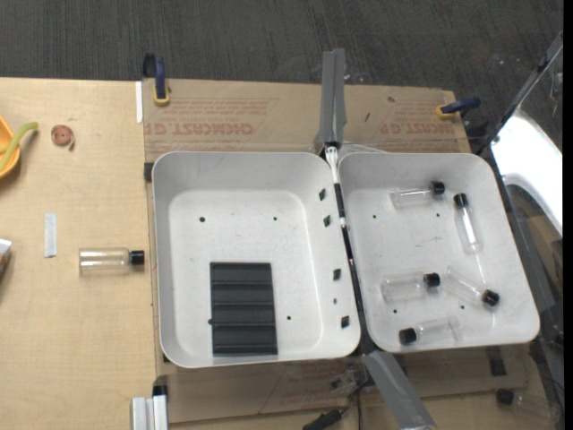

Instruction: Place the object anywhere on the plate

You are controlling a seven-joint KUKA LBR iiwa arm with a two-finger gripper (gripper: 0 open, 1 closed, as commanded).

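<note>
Closest to the lens sit two shallow white plastic bins side by side, the left bin (242, 209) and the right bin (394, 240), on a brown cardboard sheet (233, 124). A black ribbed rectangular plate (242, 309) lies flat in the left bin's near half. Scattered apart across the right bin are what look like five clear black-capped vials (416, 195), their see-through bodies hard to make out against the white. Another clear vial (107, 258) lies on the wooden bench (72, 348), left of the bins. I cannot tell whether the gripper is spread or pressed together.
</note>
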